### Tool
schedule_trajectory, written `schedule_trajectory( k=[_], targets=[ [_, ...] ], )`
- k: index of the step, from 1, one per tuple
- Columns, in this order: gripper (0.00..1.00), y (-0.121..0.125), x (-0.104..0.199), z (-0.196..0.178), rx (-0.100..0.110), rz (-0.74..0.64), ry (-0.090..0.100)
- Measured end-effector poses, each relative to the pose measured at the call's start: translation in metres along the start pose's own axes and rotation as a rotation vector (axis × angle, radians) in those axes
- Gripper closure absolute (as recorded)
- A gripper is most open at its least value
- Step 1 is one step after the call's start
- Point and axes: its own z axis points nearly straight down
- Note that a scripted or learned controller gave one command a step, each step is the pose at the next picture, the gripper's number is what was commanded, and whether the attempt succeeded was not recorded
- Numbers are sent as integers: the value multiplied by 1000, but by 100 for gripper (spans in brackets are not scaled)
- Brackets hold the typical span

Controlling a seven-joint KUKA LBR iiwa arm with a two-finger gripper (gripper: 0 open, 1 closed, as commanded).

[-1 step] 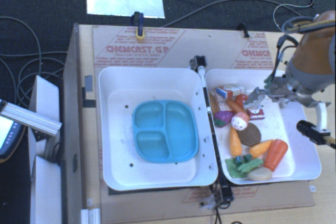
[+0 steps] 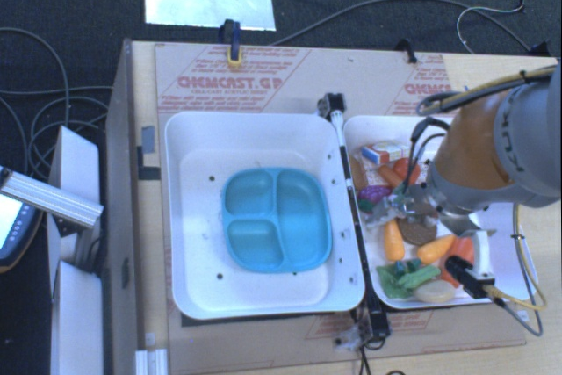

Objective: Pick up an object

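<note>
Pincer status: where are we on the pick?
Done: the arm has reached over the right bin. In hand: nothing I can confirm; the pincer is down among the toy food by the orange carrot, its grip unclear. Left: grasp an item and lift it. The blue tray sits alone in the left bin.

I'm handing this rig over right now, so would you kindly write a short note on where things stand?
Gripper: low inside the right bin, over the pile of toy food; I cannot tell from this angle whether it is open or shut, or whether it holds anything.
Things: orange carrot, green leafy piece, small white box and other bits, all in the right bin. Blue divided plate lies in the left bin.
Done: arm reached the pile.
Left: confirm a grasp and lift one item.
</note>
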Motion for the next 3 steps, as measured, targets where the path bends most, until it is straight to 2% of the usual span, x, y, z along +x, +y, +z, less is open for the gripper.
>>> schedule_trajectory(
  k=[1, 2, 3],
  targets=[
    [100, 1, -1, -11, -4, 0, -1],
    [100, -7, -14, -83, -3, 2, -1],
    [100, -21, -11, -162, -4, -2, -1]
  ],
)
